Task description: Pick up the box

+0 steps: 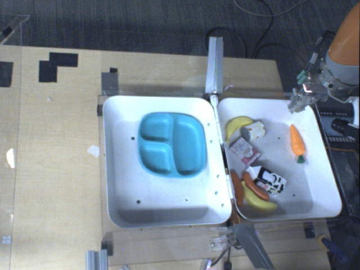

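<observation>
The arm [344,49] comes in from the upper right, its orange band high at the edge and its grey wrist angled down and leftward. The tool [298,103] hangs over the far right corner of the right bin [326,179], just at the rim; whether it stands wide or narrow cannot be told from here, and nothing shows between its tips.

Taking the right bin as landmark: the box [243,149], small and pinkish with print on it, lies inside near the bin's left wall, well apart from the tool. Just above it sit a banana [236,125] and a pale chunk [254,130]. Below it lie a black-and-white packet [270,180], a red sausage-like piece [256,187] and a second banana [260,202]. A carrot [297,140] rests toward the bin's right side.

Left of the right bin stands the left bin [121,151], holding a blue divided tray [171,144]. Both bins rest on a light wooden tabletop [50,151]; beyond it runs dark carpet [140,10] with a cable [270,10].
</observation>
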